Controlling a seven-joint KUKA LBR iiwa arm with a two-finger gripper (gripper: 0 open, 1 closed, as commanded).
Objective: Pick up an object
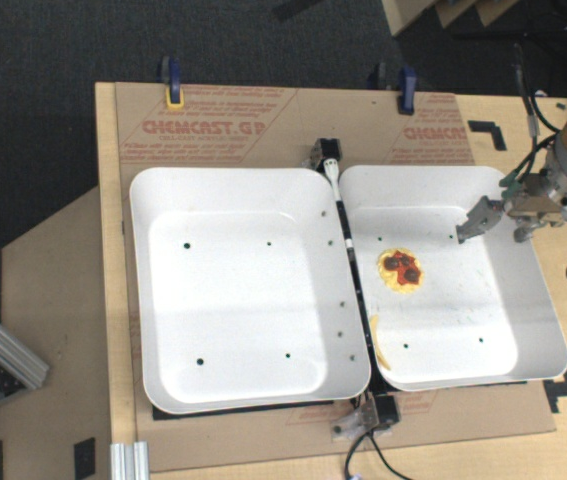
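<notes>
When we look down on the bench, we see two white bins side by side. Our gripper [468, 226] hangs over the right bin [523, 318], near its top right part. We cannot tell how it is set. A small yellow and red toy pizza [401, 270] lies flat in the right bin, near the gripper but apart from it. We see another bin, the left bin [233, 298], next to it.

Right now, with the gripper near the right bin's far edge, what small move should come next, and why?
Probably shift the gripper toward the bin's middle, over the yellow and red object. It hangs above the right bin beside that object, not above it, and nothing shows between the fingers.
</notes>
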